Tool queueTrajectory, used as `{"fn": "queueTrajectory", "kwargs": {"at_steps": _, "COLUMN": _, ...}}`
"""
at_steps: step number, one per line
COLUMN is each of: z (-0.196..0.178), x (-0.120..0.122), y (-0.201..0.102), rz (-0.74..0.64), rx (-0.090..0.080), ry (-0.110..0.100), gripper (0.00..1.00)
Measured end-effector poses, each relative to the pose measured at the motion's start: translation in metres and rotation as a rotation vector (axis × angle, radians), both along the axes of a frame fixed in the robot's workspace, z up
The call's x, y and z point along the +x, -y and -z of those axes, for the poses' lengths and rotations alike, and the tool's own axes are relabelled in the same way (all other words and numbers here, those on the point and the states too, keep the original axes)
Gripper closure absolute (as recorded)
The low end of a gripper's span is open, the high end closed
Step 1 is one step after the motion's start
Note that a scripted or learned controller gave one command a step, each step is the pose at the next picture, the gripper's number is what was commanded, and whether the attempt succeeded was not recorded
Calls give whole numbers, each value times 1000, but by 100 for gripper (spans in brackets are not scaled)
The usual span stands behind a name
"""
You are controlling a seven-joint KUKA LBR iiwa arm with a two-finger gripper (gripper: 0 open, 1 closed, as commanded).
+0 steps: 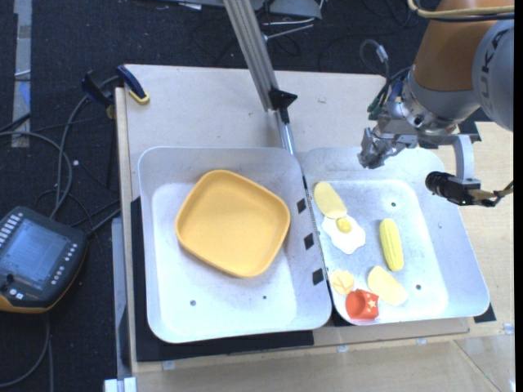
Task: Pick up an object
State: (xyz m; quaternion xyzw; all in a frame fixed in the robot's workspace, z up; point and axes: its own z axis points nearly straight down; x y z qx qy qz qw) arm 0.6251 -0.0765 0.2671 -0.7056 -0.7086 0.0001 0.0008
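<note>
A teach pendant (33,256) lies on the dark floor at the far left, its cable running up past the bench (204,104). A black and yellow clamp (122,84) grips the bench's far left corner. The left bin (163,300) holds one yellow plate (233,221), square with rounded corners, lying flat near the bin's middle. A grey metal pole (253,43) slants up from the seam between the two bins toward the top of the view. The right bin (441,219) holds the small toy foods: a pale yellow oval piece (329,199) at the bin's left side, a fried egg (344,231) touching it just below, a corn cob (391,244) lying lengthwise near the middle, and at the near edge a small yellow chip (342,282), a red piece (362,304) and a pale yellow slice (386,285) close together. The gripper (374,153) hangs over the bin's far rim, well apart from all the food, with nothing visibly between its fingers; whether they are spread or closed I cannot tell. The orange-banded arm (458,47) rises behind it at the upper right.
</note>
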Motion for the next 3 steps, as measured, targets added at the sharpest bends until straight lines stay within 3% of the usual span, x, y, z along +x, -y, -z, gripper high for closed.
{"fn": "queueTrajectory", "kwargs": {"at_steps": 2, "z": 26, "x": 30, "y": -106, "rz": 0, "rx": 0, "ry": 0, "gripper": 100}}
{"fn": "queueTrajectory", "kwargs": {"at_steps": 3, "z": 33, "x": 26, "y": -168, "rz": 0, "rx": 0, "ry": 1, "gripper": 100}}
